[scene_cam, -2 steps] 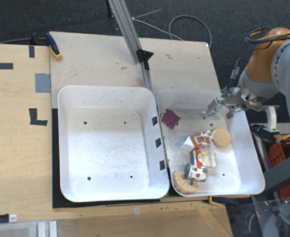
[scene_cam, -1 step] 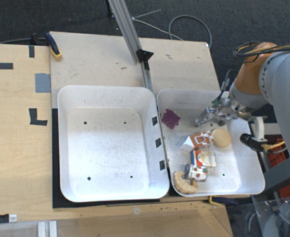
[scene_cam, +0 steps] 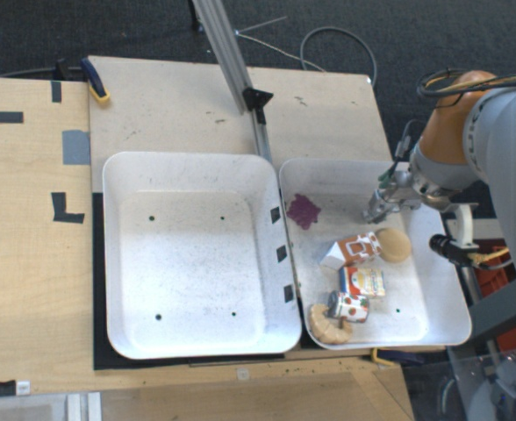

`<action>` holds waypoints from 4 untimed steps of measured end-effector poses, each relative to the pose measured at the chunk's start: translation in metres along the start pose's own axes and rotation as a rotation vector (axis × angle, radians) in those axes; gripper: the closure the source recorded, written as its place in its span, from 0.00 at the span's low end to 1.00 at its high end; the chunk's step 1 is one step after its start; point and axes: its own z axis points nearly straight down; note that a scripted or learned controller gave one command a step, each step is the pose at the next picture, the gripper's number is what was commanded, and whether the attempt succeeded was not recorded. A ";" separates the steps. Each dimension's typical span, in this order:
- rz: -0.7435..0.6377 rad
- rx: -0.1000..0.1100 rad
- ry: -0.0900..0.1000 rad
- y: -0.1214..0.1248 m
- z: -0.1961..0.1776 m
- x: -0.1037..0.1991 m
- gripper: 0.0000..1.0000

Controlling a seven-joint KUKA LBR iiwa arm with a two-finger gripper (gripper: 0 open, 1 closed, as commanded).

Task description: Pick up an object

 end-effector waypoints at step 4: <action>-0.002 -0.006 0.003 0.014 -0.123 0.057 1.00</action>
